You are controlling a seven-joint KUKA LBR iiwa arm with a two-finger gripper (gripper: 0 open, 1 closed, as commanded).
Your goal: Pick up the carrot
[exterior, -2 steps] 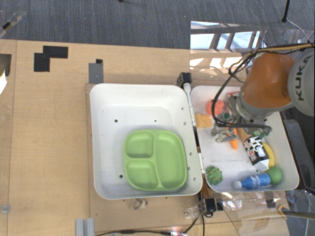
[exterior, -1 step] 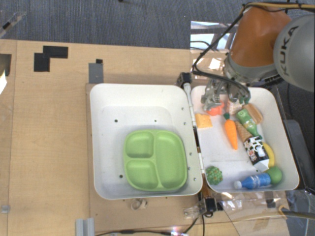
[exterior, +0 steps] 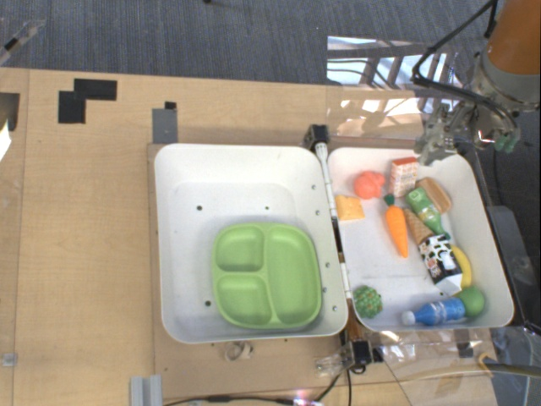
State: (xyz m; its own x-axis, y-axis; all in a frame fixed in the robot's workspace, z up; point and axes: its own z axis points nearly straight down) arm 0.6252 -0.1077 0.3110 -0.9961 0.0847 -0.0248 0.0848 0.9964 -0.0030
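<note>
Worktop carried two white bins. Left bin held a green divided plate. Right bin held the carrot, lying free mid-bin, green top pointing away. Around it: orange ball, yellow block, green bottle, cow-print carton, blue bottle, green leafy ball. End effector hung over the bin's far right corner, well apart from the carrot.

Two white bins, one green plate, one carrot, nine other items.
</note>
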